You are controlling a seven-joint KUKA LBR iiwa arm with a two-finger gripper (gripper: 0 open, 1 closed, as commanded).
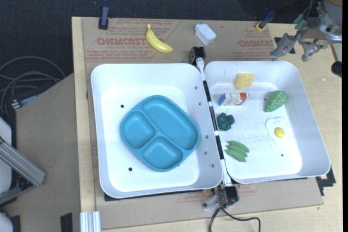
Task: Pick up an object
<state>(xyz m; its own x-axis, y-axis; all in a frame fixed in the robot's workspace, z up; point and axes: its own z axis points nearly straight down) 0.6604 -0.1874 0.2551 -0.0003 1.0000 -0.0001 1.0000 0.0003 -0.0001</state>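
objects: yellow cheese wedge (pixel 244 80), small red-white-blue carton (pixel 232 98), bumpy light-green lump (pixel 275 101), dark broccoli (pixel 224 121), pea pods (pixel 237 150) and fried egg (pixel 276 131), all loose in the right bin (pixel 304 117)
my gripper (pixel 298 47): metal fingers spread open, nothing between them, just past the right bin's far rim
left bin (pixel 109 89): glossy blue three-section plate (pixel 158 131)
writing: red "CHEMCAST" on the brown board (pixel 125 41) beyond the left bin
also there: plastic banana (pixel 157 41), small white block (pixel 205 33)
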